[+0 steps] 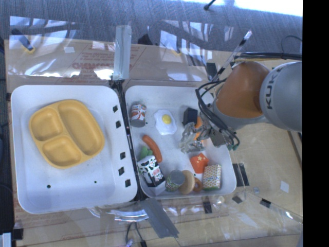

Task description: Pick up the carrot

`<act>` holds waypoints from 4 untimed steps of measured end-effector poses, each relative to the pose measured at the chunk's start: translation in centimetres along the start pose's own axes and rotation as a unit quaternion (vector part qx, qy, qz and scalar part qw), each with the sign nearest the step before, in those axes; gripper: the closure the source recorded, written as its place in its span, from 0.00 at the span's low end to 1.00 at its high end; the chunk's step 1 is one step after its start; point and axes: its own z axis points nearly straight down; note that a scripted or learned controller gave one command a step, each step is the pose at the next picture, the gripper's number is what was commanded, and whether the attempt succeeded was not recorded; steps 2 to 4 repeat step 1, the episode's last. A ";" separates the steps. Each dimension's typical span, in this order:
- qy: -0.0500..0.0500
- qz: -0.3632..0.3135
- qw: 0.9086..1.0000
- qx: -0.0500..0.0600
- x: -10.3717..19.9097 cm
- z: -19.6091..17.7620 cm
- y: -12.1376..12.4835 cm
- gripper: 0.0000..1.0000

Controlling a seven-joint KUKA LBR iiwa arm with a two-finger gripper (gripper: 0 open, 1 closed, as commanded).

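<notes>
The carrot (152, 147), a short orange stick with a green tuft at its lower left end, lies in the left half of the right bin (226, 161), below the fried egg. My gripper (192, 137) hangs low over the middle of that bin, about a hand's width to the right of the carrot and apart from it. Its metal tip is tangled visually with cables and a small orange piece (199, 122) beside it. The arm's orange band (241, 94) sits above and to the right.
Around the carrot are a small can (137, 114), a fried egg (166, 121), a cow-patterned carton (150, 171), a tin (176, 180), a red-orange toy (199, 162) and a speckled block (212, 176). The left bin (31, 189) holds a yellow divided plate (66, 133).
</notes>
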 end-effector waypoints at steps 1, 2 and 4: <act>-0.004 0.068 0.998 0.000 -3.1 -11.2 9.8 1.00; -0.004 0.068 0.998 0.000 -3.1 -11.2 9.8 1.00; -0.004 0.068 0.998 0.000 -3.1 -11.2 9.8 1.00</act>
